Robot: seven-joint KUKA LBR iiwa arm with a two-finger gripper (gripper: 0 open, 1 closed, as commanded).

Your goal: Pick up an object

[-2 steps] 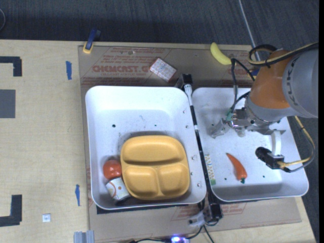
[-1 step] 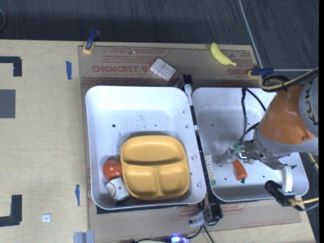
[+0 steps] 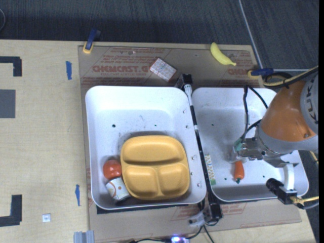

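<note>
End effector (image 3: 242, 155) at lower right of frame, over the right white bin (image 3: 223, 108) | finger state cannot be told | small orange carrot-shaped object (image 3: 238, 171) lies on bin floor just below it | yellow three-compartment plastic tray (image 3: 154, 166) in left white bin (image 3: 136, 103)

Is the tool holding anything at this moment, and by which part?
Cannot be told. The tool sits just above a small orange object in the right bin, but whether it grips the object's top end isn't visible.
</note>
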